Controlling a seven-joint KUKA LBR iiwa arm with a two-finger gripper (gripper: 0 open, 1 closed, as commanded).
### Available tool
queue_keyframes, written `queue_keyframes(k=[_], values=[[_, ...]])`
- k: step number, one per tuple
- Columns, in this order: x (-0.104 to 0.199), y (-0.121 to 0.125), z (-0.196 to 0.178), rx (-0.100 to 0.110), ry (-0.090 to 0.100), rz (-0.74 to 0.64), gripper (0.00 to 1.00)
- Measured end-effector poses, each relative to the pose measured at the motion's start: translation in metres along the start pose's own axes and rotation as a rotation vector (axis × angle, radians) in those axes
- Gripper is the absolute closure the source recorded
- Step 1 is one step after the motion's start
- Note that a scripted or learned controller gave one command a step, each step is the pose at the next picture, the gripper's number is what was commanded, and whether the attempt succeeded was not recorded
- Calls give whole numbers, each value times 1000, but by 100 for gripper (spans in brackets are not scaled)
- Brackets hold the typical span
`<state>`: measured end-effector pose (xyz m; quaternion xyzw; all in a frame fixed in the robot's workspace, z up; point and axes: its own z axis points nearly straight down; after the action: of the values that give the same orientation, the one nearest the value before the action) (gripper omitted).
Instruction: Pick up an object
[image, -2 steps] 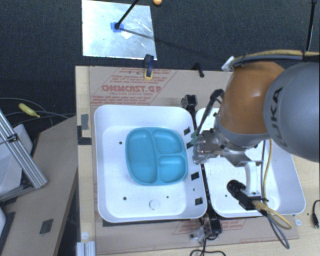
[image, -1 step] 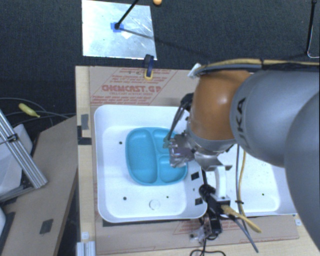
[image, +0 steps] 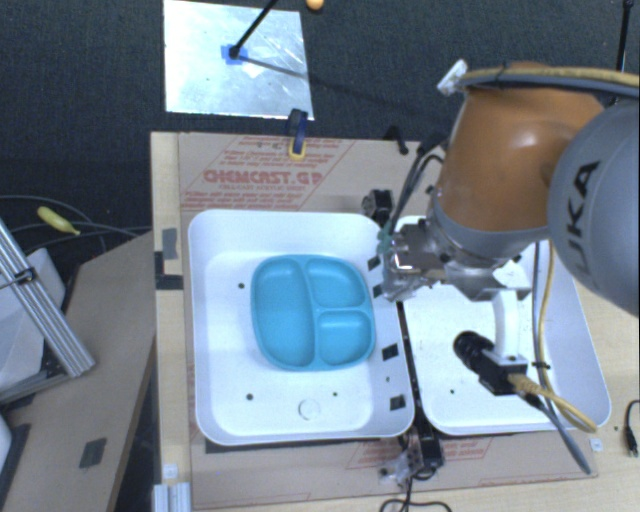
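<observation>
Camera view sets the blue divided plate (image: 312, 312) just beside your pincer (image: 392, 268), toward the view's left; whether it is apart or together, you cannot tell.

Sky-blue plastic plate w/ three compartments (image: 310, 310) lies flat approx. mid of the shallow white left bin (image: 228, 400), big section toward the view's left, two smaller ones toward the right. Grey arm w/ orange band (image: 505, 150) reaches in from the right over the shallow white right bin (image: 440, 405), its metal gripper (image: 400, 265) above the seam btw. the bins, just beside the plate's right edge. Both bins sit on a brown cardboard sheet w/ red lettering (image: 262, 170)
</observation>
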<state>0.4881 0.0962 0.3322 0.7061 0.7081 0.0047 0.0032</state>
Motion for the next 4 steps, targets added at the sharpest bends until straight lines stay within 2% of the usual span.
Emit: queue_keyframes(k=[1,2,3,4], values=[[-72,0,-106,-5,-2,8,100],[61,-1,-111,7,3,-13,100],[53,1,-121,5,0,-7,100],[2,-1,-77,12,-3,7,100]])
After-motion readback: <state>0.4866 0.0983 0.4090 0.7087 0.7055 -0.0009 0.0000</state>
